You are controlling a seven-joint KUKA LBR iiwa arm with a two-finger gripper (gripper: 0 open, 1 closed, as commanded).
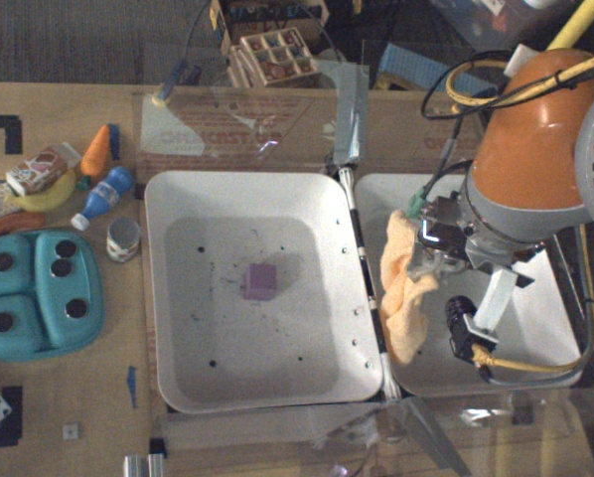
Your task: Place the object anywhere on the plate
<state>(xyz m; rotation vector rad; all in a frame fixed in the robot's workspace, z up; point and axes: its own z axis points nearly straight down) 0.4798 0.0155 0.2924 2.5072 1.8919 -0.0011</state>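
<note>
A pale orange cloth (400, 296) lies crumpled along the left wall of the right bin (535, 366). My gripper (432, 264) hangs over that bin, right at the cloth's right edge and seemingly touching it; the wrist body hides where they meet. A small purple block (259, 281) rests flat near the middle of the left bin (178, 366), far from the gripper.
The arm's orange band (535, 127) and cables (476, 346) cover much of the right bin. On the bench to the left of the bins sit a teal moulded tray (39, 291), a small can (123, 238), a blue bottle (103, 197) and toy food (49, 182).
</note>
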